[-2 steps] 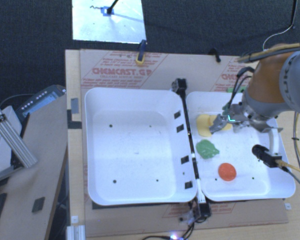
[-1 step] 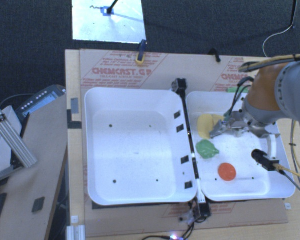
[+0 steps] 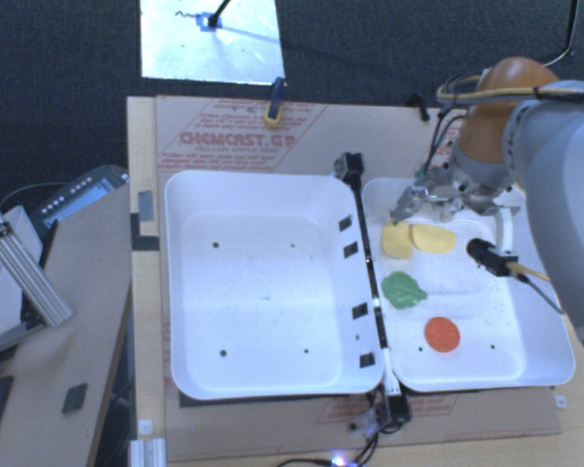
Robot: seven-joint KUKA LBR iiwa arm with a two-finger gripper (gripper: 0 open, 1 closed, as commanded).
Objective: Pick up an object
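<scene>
The gripper (image 3: pixel 423 202) hangs low over the far end of the right bin (image 3: pixel 550 353), close to that bin's back wall and a little toward its left side. Whether it is released or clenched cannot be told from this angle, and nothing can be seen grasped in it. The grey arm (image 3: pixel 560 139) reaches in over the right bin's far right corner, with its orange band (image 3: pixel 506 81) above the wrist.

Just below the gripper, on the right bin's floor, lie two yellow pieces side by side, close enough to look as if they touch. The chunky yellow piece (image 3: pixel 397 239) is nearer the bin's left wall, and the flatter yellow piece (image 3: pixel 435 237) is toward the bin's middle. Whether the gripper touches either one is unclear.

Nearer the camera, a green piece (image 3: pixel 403 289) lies close to the right bin's left wall. An orange disc (image 3: pixel 442 334) lies apart from it, toward the bin's near end.

The left bin (image 3: pixel 190 358) stands against the right bin's left wall, with a row of black clips (image 3: pixel 351 251) along the seam. Both bins rest on a printed cardboard sheet (image 3: pixel 234 134), which extends beyond the right bin's back wall. A yellow and blue clamp (image 3: pixel 273 105) grips the sheet's far edge.
</scene>
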